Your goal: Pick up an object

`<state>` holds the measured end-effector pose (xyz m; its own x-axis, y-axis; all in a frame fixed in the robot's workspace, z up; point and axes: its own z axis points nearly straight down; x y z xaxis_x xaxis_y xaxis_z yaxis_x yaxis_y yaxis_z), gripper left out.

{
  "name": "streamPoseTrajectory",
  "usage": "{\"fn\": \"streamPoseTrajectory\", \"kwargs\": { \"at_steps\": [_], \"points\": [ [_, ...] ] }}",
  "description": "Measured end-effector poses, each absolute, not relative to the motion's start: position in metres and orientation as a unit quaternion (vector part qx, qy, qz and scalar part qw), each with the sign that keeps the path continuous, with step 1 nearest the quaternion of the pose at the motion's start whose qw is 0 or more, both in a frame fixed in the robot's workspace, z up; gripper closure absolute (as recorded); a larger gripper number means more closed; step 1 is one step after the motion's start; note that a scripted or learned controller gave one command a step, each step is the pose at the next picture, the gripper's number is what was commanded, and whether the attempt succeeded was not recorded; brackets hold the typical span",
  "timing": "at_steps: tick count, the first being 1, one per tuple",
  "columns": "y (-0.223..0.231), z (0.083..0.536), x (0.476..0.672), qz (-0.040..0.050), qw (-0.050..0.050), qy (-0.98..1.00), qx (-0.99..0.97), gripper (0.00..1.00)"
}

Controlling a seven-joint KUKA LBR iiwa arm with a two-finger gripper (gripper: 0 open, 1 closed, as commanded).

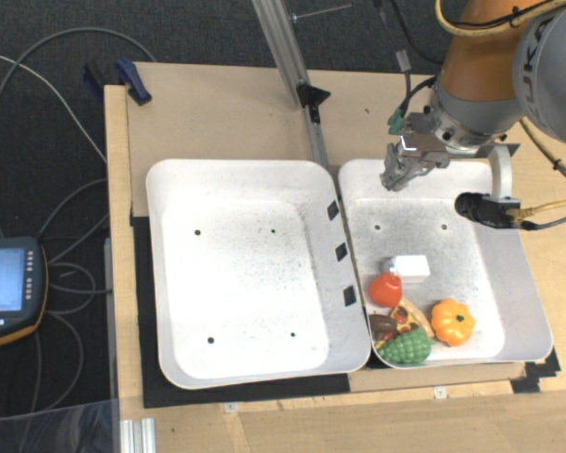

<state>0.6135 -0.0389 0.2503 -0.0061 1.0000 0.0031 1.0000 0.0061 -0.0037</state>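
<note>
My gripper (397, 175) hangs above the back edge of the right bin (495, 253), with nothing visible between its fingers. Toward the front of that bin lie a white block (409, 269), a red tomato (386, 290), an orange pepper (452, 321), a green bumpy piece (407, 349) and a pizza slice (401, 322). All of them lie well in front of the gripper, apart from it.
The left bin (236, 262) sits beside the right one, with black clips along the shared wall. A metal pole (283, 45) slants up at the back. A pendant (5, 286) and cables lie off the bench at left.
</note>
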Motion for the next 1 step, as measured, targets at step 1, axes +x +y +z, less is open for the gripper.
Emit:
{"fn": "streamPoseTrajectory", "kwargs": {
  "at_steps": [1],
  "points": [
    [0.0155, 0.2561, 0.6236, -0.0016, 0.0, -0.71, -0.704, 1.0]
  ]
}}
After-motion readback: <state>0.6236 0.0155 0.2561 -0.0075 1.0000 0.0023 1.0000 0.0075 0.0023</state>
